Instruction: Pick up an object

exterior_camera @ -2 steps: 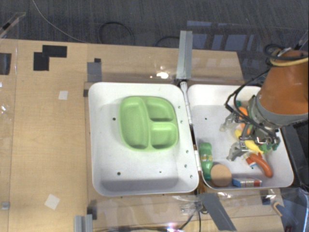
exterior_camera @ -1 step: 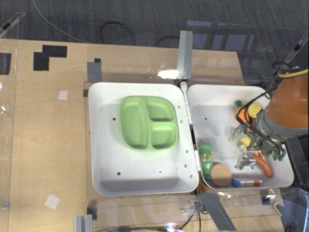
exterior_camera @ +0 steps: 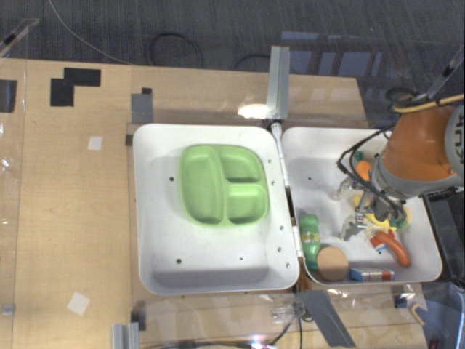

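Now the arm hangs low over the toys in the right bin

Down inside the right bin (exterior_camera: pixel 312 147) the gripper (exterior_camera: pixel 367 213) sits low among a heap of small toys, under the orange band (exterior_camera: pixel 421 147) of the arm. Whether its fingers are apart or together cannot be told, since the wrist and cables cover them. Nothing can be seen held between them.

Just below it lie a yellow piece (exterior_camera: pixel 381 219) and a red-orange carrot-like toy (exterior_camera: pixel 392 246). That carrot looks the likeliest thing to take. Its long axis runs on a slant, from upper left near the gripper to lower right toward the bin's corner, with the rounded end lower right.

To do the grasp well, the fingers would best close across the carrot's short width, at right angles to that slant, near its middle, and come straight down so the yellow piece beside it is not pinched as well. A slow lift would show whether it has really caught.

Further out, a green bottle (exterior_camera: pixel 310 237) stands lengthwise against the divider, touching a tan ball (exterior_camera: pixel 333 262); a small marker-like tube (exterior_camera: pixel 372 274) lies along the front wall. In the left bin (exterior_camera: pixel 156 253) rests a green divided plate (exterior_camera: pixel 221 185)
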Robot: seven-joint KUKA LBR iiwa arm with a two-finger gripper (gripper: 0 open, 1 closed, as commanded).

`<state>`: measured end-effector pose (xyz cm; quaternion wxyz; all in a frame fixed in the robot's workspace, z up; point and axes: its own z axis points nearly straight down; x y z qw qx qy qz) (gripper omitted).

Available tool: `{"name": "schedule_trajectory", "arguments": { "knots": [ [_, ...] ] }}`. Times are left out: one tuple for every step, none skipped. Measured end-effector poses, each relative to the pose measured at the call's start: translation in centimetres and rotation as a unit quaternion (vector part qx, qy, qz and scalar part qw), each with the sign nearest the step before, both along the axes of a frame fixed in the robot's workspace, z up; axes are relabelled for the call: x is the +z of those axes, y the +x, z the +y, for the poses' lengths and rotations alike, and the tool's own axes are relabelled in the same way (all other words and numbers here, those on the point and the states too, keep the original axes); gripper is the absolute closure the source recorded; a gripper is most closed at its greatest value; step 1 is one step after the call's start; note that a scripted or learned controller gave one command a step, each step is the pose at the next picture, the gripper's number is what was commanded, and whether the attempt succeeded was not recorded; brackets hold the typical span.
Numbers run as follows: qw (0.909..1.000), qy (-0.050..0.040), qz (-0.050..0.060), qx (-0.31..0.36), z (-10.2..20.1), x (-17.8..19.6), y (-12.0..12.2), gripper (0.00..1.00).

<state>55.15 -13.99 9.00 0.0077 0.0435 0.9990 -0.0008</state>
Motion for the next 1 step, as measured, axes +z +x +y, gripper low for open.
{"name": "schedule_trajectory", "arguments": {
  "knots": [
    [0.9985,-0.0001,0.002,0.054,0.07,-0.05,1.32,0.0]
  ]
}}
